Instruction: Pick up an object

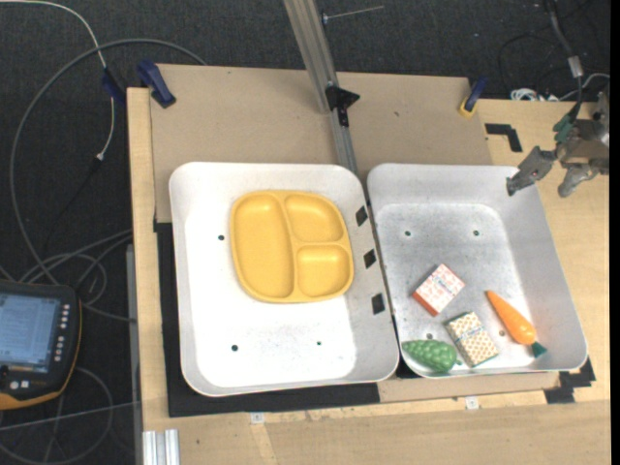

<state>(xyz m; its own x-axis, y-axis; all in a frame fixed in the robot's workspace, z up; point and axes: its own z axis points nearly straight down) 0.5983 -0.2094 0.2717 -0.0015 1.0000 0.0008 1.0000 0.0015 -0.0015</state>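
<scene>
Gripper sits at the right edge of the view, above the top right corner of the right bin, fingers spread apart with nothing between them. Right bin holds four things, all bunched near its bottom edge: a small orange-and-white box, a tan patterned box just below and to its right, a green leafy toy touching the bottom rim beside the tan box, and a toy carrot lying slantwise near the right wall. Print on both boxes is too small to read, no brand legible. Left bin carries a yellow three-compartment plate, its compartments bare. Gripper is well apart from all four objects.
</scene>
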